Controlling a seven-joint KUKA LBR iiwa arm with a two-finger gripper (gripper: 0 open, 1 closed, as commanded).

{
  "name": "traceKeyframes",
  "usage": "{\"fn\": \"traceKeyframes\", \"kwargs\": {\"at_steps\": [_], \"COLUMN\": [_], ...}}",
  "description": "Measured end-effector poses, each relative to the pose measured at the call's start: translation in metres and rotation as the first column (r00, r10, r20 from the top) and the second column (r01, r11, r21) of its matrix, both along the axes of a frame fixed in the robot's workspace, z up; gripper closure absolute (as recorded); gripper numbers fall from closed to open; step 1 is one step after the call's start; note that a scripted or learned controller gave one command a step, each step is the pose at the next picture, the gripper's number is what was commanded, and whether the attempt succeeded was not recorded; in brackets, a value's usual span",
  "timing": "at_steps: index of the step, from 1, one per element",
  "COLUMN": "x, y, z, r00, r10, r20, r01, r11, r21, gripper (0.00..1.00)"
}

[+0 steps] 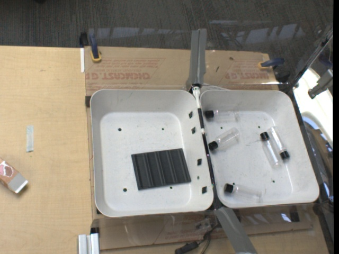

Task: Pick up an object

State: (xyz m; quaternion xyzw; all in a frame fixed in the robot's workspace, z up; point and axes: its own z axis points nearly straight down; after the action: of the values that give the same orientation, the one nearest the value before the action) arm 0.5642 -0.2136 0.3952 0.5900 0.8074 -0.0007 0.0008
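Several clear plastic vials with black caps lie on their sides in the right bin (296, 142). One vial (221, 115) rests near the bin's top left corner, and another (224, 141) lies just below it, close to the left wall. A pair of vials (273, 146) lies side by side towards the right. A further vial (241, 192) sits at the bottom edge. A black ribbed rectangular pad (160, 168) lies flat in the left bin (106, 142).
Both bins sit on brown cardboard (137, 70) held by blue clamps (95, 51). To the left, the wooden bench top carries a small red-and-white object (10, 177) and a short metal strip (29, 139). A grey bar (198, 57) runs up between the bins.
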Motion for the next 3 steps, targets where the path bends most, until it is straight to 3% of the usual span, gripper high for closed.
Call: {"fn": "traceKeyframes", "kwargs": {"at_steps": [1, 2, 3], "x": [0.001, 0.070, 0.070], "y": [0.000, -0.008, -0.008], "z": [0.008, 0.045, 0.045], "r00": [1.000, 1.000, 1.000], "r10": [0.001, 0.011, 0.011], "r20": [0.000, -0.001, -0.001], "r01": [-0.001, -0.011, -0.011], "r11": [1.000, 1.000, 1.000], "r21": [-0.002, 0.000, 0.000], "gripper": [1.00, 1.00, 0.00]}}
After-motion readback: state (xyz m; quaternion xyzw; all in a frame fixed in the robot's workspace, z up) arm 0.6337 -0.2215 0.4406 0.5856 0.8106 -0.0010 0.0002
